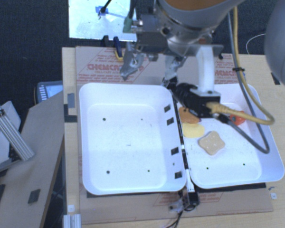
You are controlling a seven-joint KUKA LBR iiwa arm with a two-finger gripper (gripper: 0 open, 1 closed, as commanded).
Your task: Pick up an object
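Observation:
My gripper (150, 71) hangs above the back edge of the left bin (126, 144), over the cardboard behind it. Its two fingers (129, 66) stand wide apart and open, with nothing between them. In the right bin (249, 163) lie a beige toast-shaped piece (212, 143), a flat yellow piece (194, 131), an orange piece (188, 116) and a small red thing (238, 120). All of them sit to the right of and nearer than the gripper. The orange piece is partly hidden by a black unit on the arm.
A black unit (195, 100) with a yellow cable (242, 115) hangs from the arm over the right bin's back left part. A grey cable (254, 127) loops across that bin. Cardboard (99, 63) lies under both bins. A metal rail (12, 132) stands at the left.

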